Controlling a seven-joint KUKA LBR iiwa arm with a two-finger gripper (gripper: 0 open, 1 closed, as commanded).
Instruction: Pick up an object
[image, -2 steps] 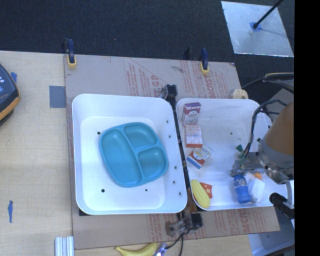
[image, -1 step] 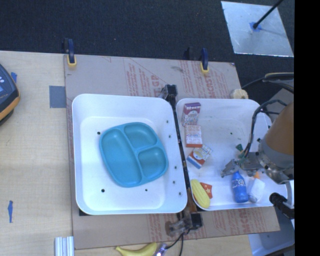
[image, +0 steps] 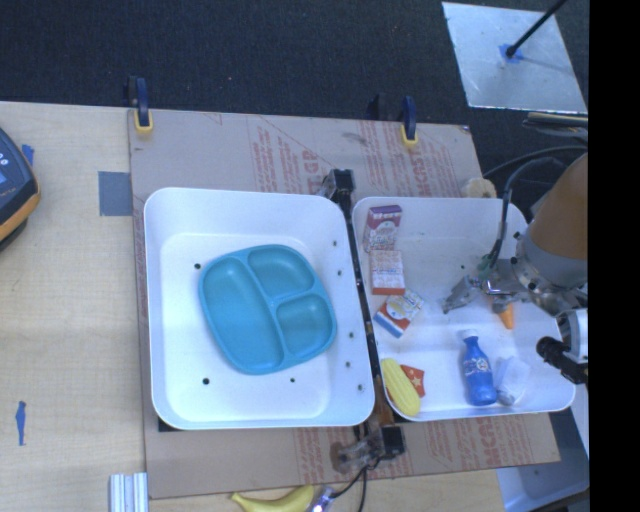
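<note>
We list in the right bin (image: 440, 225) a blue bottle (image: 477, 371) with a white cap, lying near the front wall, a yellow packet (image: 401, 388) off to its left. The end effector (image: 478, 287) sits just behind the bottle. The grey arm (image: 556, 240) enters from the right; whether it grips anything, we cannot tell.

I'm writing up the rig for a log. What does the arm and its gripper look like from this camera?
The arm enters from the right as a rounded body with an orange band, then a grey collar below it. A thin dark cable loops beside it. The gripper is a small metallic grey piece with slim pointed fingers, over the right bin. Black fittings sit near the wrist.
</note>
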